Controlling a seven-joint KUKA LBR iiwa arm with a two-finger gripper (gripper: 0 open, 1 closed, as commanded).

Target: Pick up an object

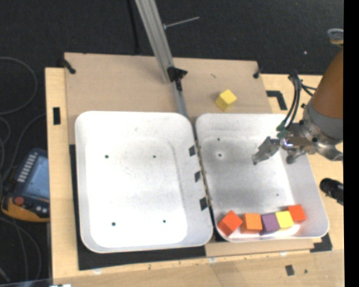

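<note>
Where the two white bins sit side by side on the table [137, 82], the arm [330, 103] reaches in from the right and holds the tool [274, 150] above the upper middle of the right bin [239, 178]. The tool hangs over bare bin floor with nothing between its fingers; whether it is spread or closed I cannot tell, since it shows only as a small grey shape at the end of the wrist.

The things to pick up are small cubes. Five of them lie in a row along the near edge of the right bin, touching or nearly touching one another. From left to right they are an orange-red cube [230, 222], turned a little so a corner points forward, an orange cube [253, 222], a purple cube [269, 222], a yellow cube [285, 220] and another orange-red cube [297, 213] set slightly higher at the right end. All are well apart from the tool.

A sixth cube, yellow [225, 99], rests on the bare table just beyond the far edge of the right bin. The left bin [134, 181] shows only a few dark specks on its floor. A slanted metal rail [155, 31] runs down from the top to the gap between the bins.
</note>
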